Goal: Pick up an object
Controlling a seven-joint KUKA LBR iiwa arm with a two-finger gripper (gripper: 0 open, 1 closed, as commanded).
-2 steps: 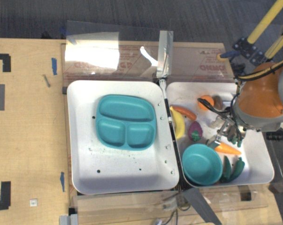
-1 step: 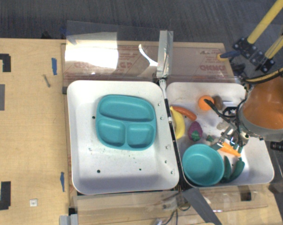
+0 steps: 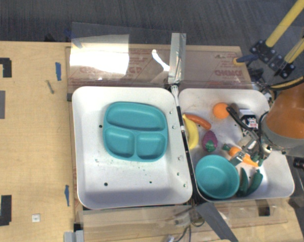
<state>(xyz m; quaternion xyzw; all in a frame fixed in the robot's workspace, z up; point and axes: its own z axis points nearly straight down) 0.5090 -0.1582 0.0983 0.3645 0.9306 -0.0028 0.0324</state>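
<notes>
Toy food lies scattered across the right-hand white bin (image 3: pixel 278 185), none of it visibly lifted: an orange ball (image 3: pixel 221 111) near the back, a yellow banana (image 3: pixel 192 134) against the bin's left wall with a red-orange pepper-like piece (image 3: pixel 198 120) lying across its upper end, a small purple-and-green item (image 3: pixel 209 141) just beside the banana, and a teal bowl (image 3: pixel 217 176) sitting upright toward the front. A dark green piece (image 3: pixel 253 181) curves around the bowl's right side, touching or nearly touching it. A small orange carrot-like piece (image 3: pixel 246 158) sits just behind and to the right of the bowl, directly under the tool. The grey arm, its orange band (image 3: pixel 291 116) prominent at the right edge, reaches in from the right and angles down over the right-hand bin, with the gripper (image 3: pixel 251 150) low above the cluster near the carrot-like piece; metal parts and clutter there make it impossible to tell whether the pincer is spread, pressed together or pinching anything. A dark slender part (image 3: pixel 236 116) extends from the wrist area toward the orange ball. The left-hand white bin (image 3: pixel 86 150) holds a single teal divided plate (image 3: pixel 135 130) with three compartments, lying flat near the middle, with a few dark specks on the bin floor around it. Both bins sit side by side on a light wooden bench (image 3: pixel 28 150).
</notes>
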